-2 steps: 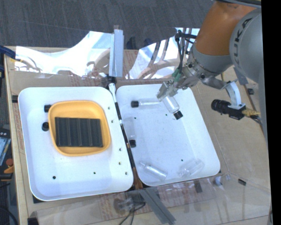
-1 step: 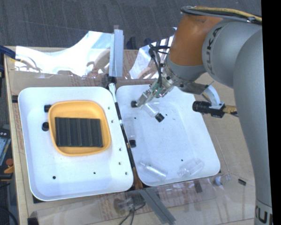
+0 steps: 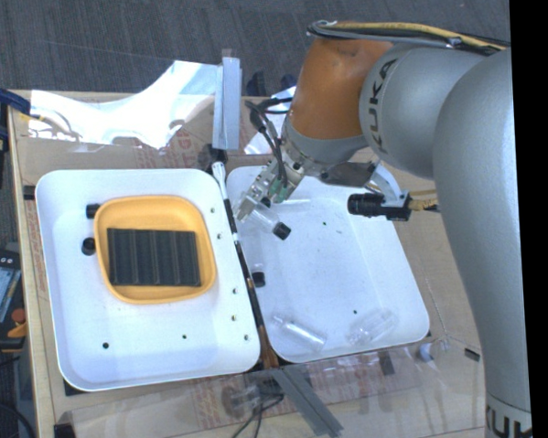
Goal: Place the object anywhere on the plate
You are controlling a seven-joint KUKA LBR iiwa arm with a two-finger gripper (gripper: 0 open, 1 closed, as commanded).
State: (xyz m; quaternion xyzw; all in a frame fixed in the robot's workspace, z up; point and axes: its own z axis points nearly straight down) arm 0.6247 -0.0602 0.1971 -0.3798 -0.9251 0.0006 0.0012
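Reaching in from the right, the big grey arm [image 3: 432, 95] hangs over the right bin [image 3: 387, 281]. The left bin [image 3: 79, 352] holds the yellow plate [image 3: 154, 211]. The gripper [image 3: 257, 198] sits low at the right bin's top left corner; I cannot tell if it is wide or narrow. A small dark piece [image 3: 281, 230], likely the object, lies just beside it. To do this well, I think it should get right over the piece, then go down slowly.
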